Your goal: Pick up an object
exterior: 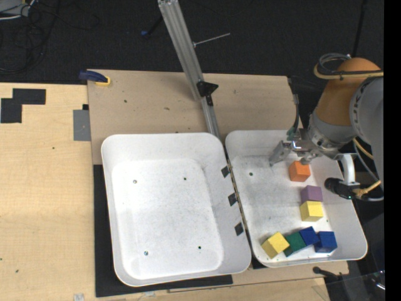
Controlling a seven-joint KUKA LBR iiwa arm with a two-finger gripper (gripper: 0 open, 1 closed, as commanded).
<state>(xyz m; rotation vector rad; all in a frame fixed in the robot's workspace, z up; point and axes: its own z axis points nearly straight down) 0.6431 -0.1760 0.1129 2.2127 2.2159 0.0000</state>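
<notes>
While the small orange cube (299, 171) sits untouched in the right white bin (263, 187), this reads as the approach step.
Gripper (294, 154) hangs just above the cube, fingers spread, nothing between them; next move calls for lowering over it and closing. Grey arm (341, 108) reaches in from the right, wrist pointing down.

Robotics lab | wooden bench (50, 168), white bins (125, 149) (two), aluminium camera post (185, 49)
</notes>
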